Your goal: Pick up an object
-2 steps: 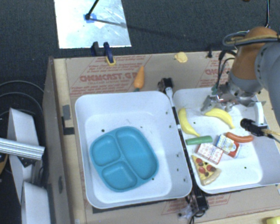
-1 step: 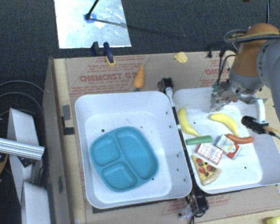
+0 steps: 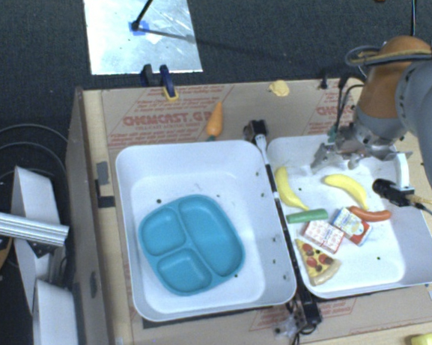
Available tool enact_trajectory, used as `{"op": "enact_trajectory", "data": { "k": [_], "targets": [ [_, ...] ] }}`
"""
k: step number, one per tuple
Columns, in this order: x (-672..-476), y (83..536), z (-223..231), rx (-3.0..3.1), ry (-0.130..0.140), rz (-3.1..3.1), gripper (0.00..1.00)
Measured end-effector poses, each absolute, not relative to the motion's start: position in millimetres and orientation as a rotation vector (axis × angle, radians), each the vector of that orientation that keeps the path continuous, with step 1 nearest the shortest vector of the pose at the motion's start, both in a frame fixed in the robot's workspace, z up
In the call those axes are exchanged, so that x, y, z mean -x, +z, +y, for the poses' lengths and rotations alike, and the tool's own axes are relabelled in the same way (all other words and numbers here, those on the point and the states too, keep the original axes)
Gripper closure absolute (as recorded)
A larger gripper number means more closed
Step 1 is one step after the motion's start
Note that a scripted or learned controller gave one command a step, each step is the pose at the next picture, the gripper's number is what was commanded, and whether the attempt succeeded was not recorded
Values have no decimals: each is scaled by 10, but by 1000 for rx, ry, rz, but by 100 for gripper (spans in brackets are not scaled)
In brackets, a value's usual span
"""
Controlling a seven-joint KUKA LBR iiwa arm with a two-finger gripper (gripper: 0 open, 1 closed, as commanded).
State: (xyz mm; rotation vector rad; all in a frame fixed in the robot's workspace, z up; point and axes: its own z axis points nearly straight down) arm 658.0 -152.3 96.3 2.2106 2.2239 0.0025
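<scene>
Pizza slice [image 3: 319, 259] lies at the near edge of the right bin [image 3: 419, 263], beside two small cartons [image 3: 337, 229], a hot dog [image 3: 369, 213] and a green stick [image 3: 307, 215]. Two bananas [image 3: 286, 188] lie farther back; one [image 3: 346, 187] sits just below the claw [image 3: 340, 154]. Claw grip state cannot be determined. Left bin [image 3: 137, 175] holds a blue tray [image 3: 190, 242].

Overhead, slanted down on both bins [image 3: 199, 151]
</scene>
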Motion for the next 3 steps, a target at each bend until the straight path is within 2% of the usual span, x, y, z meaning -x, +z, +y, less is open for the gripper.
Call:
{"op": "enact_trajectory", "data": {
  "k": [1,2,3],
  "targets": [
    [-6235,836,-1556,-2222,-3,2222,0],
    [-6718,1272,-1910,-2209,7,2218,0],
    [-6148,817,-1767,-2225,-4,2225,0]
  ]
}}
